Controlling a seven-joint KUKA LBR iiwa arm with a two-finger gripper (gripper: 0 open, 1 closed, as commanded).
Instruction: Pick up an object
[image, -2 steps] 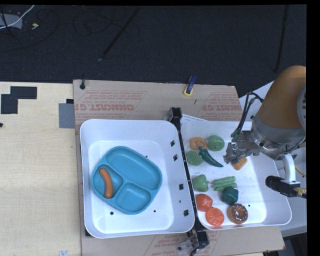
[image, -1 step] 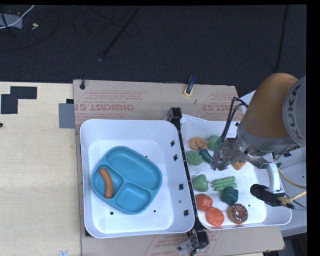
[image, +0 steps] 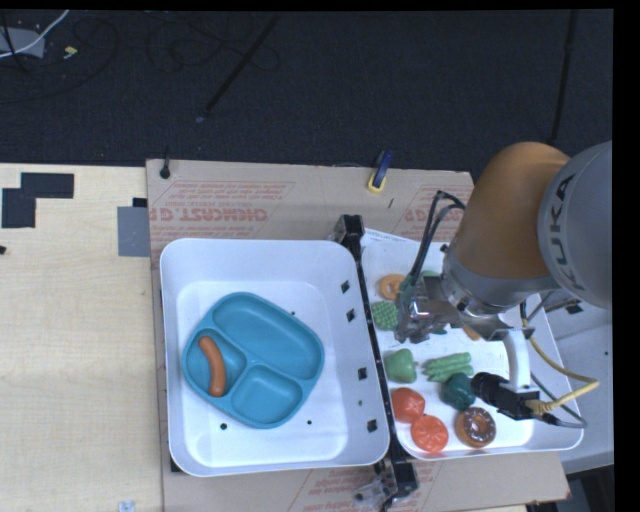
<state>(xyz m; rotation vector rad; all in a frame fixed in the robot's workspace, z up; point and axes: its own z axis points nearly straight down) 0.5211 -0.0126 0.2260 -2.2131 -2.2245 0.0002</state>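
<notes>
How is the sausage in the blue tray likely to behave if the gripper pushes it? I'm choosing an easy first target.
The sausage is long and rounded, so it would probably roll sideways when nudged. It lies in a compartment of the blue tray, whose raised dividers should stop it quickly. It looks like a small toy, so likely light.

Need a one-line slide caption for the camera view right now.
End effector low over the toy food in the right bin; the left bin holds a blue divided plate with a sausage.
</notes>
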